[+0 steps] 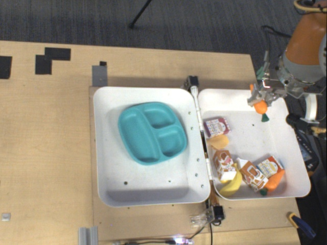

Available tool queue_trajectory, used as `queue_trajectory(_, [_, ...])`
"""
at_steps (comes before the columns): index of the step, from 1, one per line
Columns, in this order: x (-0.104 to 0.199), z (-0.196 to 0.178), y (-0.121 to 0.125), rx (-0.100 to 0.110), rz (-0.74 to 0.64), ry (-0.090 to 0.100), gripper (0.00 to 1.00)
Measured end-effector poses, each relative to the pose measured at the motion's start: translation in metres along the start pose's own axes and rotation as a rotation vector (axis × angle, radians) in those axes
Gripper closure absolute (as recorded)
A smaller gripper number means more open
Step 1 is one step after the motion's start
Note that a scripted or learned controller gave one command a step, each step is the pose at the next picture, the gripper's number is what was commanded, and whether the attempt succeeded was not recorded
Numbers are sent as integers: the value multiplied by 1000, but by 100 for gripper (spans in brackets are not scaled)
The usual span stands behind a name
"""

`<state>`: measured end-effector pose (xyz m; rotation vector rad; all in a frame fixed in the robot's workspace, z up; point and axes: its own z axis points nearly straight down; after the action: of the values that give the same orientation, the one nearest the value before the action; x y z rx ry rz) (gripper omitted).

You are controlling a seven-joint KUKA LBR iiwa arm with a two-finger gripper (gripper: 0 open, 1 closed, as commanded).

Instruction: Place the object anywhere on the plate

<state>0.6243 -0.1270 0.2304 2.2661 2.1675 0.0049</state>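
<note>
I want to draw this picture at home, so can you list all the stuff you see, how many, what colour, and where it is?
bins: 2, white, side by side on the bench.
plate: 1, teal, three compartments, in the left bin.
small carrot: 1, orange with a green tip, at the gripper's tip over the right bin's far edge.
carrot: 1, orange, right bin's near right corner.
banana: 1, yellow, near edge of the right bin.
snack packets: about 4, red, white and orange, in the right bin.
yellowish round piece: 1, below the top packet.
bench: 1, tan wood.
gripper: 1, silvery, at the right bin's far edge.
arm: 1, orange and grey, top right.
</note>
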Motion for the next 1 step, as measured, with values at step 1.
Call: queue_trajectory(1, [62, 47, -19, 7, -3, 4, 100])
